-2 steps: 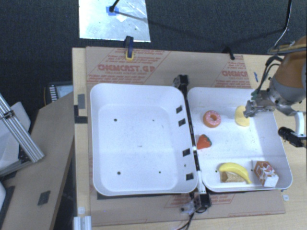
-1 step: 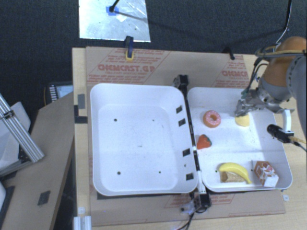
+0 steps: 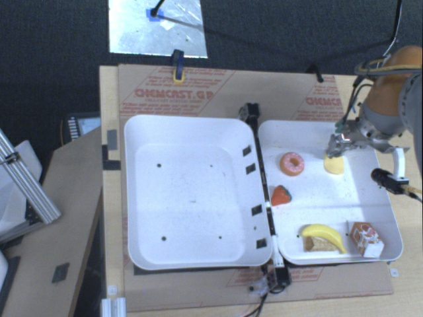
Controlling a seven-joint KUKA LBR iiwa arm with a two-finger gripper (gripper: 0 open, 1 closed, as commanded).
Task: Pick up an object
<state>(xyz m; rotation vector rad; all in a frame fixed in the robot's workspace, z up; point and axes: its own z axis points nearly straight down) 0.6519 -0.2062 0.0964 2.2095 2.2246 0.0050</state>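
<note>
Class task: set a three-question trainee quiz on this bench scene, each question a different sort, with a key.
1. True or false: the banana lies in the left bin.
2. Which item is the gripper directly above? A) doughnut B) pale yellow piece C) strawberry
3. Fill in: the small printed box sits in the right bin's near-____ corner.

Key: 1 false; 2 B; 3 right.
</note>
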